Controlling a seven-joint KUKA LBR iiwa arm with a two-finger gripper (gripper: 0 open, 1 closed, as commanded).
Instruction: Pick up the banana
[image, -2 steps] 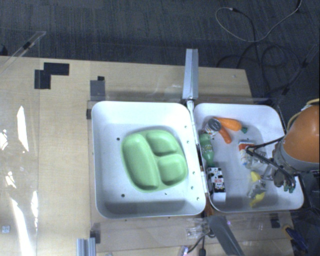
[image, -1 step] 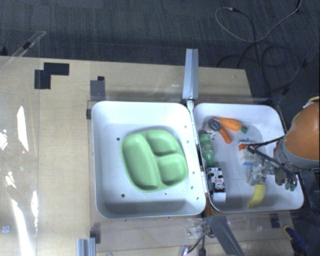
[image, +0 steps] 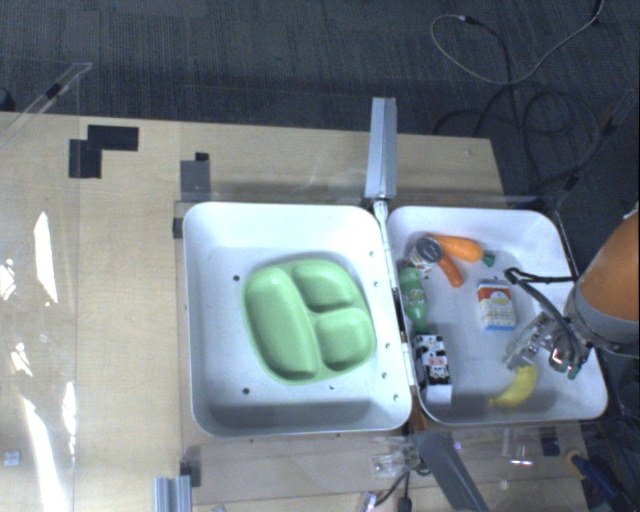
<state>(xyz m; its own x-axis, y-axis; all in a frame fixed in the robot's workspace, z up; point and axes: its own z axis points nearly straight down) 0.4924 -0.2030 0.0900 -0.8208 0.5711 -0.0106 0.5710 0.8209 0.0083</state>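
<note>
Down in the right bin's (image: 560, 240) near corner I see the banana (image: 515, 388) lying against the wall, my claw (image: 545, 348) just above it. Whether it's open, I cannot tell. Risk: the wall blocks a finger, and the curved fruit slips out.

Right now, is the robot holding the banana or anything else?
Cannot be told. The end effector hangs just above the banana in the right bin, but no object shows in its grasp.

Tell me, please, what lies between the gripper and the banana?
In the camera view, nothing: the gripper hangs just above the banana, with bare white bin floor around them.
</note>
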